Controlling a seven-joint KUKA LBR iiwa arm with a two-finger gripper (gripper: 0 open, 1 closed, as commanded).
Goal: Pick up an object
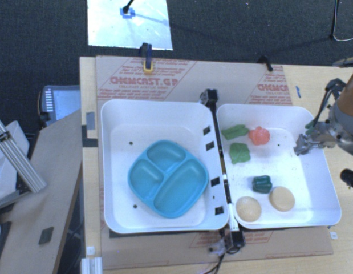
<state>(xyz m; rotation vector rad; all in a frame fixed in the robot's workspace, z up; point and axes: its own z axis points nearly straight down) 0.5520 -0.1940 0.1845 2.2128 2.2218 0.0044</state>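
The gripper hovered at the right bin's right edge, its finger state indiscernible, well apart from the red object.

- Illumination: bright, even, from overhead.
- Shadows: soft and short, falling just beside the blue tray and the small items in the right bin.
- Glare: the white bin walls read near overexposed; the metal sheet at top reflects light.
- Sharpness: moderate throughout; fine detail soft, slight blur on the arm at the right edge.
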